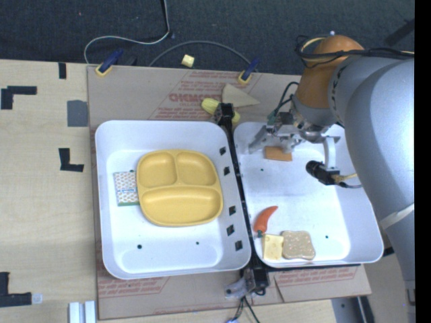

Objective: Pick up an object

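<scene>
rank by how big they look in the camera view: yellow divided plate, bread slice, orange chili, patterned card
1. yellow divided plate
2. bread slice and patterned card, too alike to rank
3. orange chili

Bench bears cardboard sheet under two bins.

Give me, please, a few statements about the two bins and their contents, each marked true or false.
1. The yellow divided plastic plate lies in the left white bin. True.
2. The orange-red toy chili pepper lies on the plate. False: it lies in the right white bin.
3. A small patterned card lies beside the plate's left edge. True.
4. The tan slice of toy bread sits at the right bin's far edge. False: near edge.
</scene>
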Robot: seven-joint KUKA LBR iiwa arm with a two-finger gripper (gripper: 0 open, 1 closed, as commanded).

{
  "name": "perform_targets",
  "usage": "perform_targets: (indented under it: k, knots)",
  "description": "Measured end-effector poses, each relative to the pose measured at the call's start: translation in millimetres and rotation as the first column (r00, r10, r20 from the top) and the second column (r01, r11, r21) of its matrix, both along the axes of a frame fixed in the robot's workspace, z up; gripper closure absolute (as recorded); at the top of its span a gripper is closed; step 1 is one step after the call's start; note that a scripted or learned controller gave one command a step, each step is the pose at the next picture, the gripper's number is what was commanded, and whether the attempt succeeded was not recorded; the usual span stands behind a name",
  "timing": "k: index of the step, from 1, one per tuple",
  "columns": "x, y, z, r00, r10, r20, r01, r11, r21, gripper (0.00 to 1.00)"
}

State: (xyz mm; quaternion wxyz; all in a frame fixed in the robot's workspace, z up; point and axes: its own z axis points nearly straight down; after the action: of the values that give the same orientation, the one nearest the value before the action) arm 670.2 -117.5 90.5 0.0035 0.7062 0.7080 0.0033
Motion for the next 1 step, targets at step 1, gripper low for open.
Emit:
perform_targets:
  k: [1]
  knots:
    - [1.3, -1.9, 12.0, 1.000, 0.002, 0.008, -0.002, 1.000, -0.008, 1.00]
